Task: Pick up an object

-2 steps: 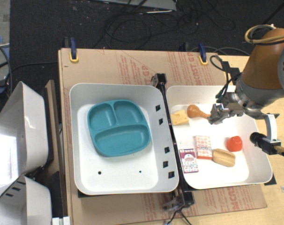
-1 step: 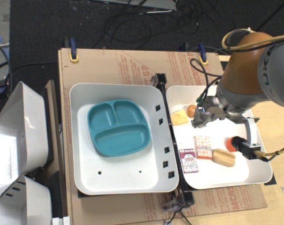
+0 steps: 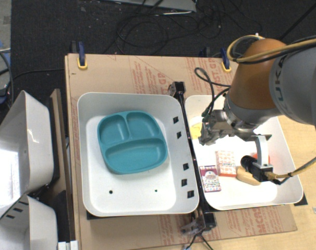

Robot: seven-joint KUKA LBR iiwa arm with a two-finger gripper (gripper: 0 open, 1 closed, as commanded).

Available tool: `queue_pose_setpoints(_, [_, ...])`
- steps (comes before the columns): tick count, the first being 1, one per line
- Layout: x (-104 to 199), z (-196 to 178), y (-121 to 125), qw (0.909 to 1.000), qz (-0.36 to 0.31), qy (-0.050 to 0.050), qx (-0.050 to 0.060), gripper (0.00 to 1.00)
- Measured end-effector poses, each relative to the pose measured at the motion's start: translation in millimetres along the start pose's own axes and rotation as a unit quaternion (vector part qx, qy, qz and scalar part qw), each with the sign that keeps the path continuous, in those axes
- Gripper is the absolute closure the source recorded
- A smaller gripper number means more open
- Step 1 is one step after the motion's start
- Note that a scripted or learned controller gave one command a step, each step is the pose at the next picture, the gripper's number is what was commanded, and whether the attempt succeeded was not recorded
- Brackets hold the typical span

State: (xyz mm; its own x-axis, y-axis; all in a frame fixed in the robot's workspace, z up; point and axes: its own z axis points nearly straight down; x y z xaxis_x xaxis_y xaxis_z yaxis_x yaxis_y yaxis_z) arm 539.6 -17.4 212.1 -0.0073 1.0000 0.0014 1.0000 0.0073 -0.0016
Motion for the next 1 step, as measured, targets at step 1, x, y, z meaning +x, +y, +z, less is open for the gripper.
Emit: queue_pose_setpoints(1, [63.8, -7.1, -9.5, 1.0, -0.001, 0.001, -0.001, 1.0])
